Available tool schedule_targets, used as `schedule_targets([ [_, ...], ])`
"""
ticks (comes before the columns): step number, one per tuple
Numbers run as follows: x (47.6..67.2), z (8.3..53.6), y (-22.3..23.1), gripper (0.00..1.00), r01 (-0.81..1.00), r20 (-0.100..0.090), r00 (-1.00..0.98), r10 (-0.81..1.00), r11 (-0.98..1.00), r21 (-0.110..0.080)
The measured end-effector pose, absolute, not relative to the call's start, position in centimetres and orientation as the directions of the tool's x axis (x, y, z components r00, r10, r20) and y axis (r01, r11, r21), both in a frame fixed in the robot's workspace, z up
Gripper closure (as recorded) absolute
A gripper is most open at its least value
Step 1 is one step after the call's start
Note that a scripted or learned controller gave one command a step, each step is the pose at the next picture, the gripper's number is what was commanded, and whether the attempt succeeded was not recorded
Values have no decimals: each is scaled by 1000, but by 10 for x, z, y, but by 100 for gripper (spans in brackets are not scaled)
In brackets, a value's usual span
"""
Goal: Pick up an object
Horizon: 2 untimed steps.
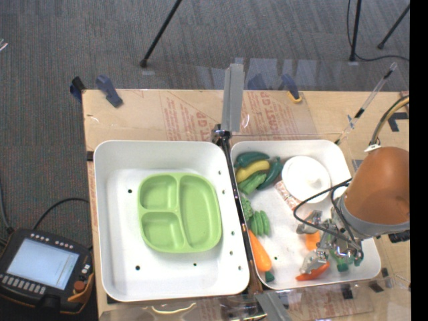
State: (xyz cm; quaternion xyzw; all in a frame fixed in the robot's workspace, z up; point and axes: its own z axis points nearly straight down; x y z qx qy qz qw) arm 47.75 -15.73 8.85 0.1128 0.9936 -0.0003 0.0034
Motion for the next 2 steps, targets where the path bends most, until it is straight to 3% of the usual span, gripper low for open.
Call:
schedule_targets([
  [1, 477, 97, -156, 100, 222, -4, -975, 222, 975, 2],
  [2, 510, 87, -154, 100, 487, 2, -873, 487, 873, 1],
])
